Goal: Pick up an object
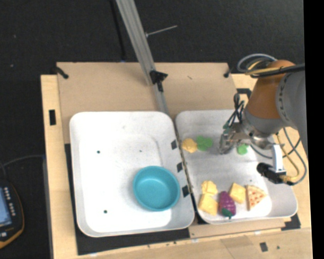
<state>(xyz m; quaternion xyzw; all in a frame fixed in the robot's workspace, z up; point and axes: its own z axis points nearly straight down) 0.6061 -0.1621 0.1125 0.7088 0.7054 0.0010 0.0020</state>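
My gripper (227, 144) is low over the right bin (204, 122), near its middle. A small green object (242, 148) lies just to its right, touching or nearly touching it. To the gripper's left lie another green object (204, 143) and a yellow one (189, 146) by the bin's left wall. Along the front of this bin sit two yellow pieces (208, 196), a purple grape bunch (226, 203), a yellow wedge (237, 192) and a pizza slice (254, 196). I cannot make out anything held.
The left bin (98, 134) holds a blue bowl (153, 187) at its front right. A slanted metal pole (143, 52) rises behind the bins. The arm's cables (290, 164) hang over the right bin's right side.
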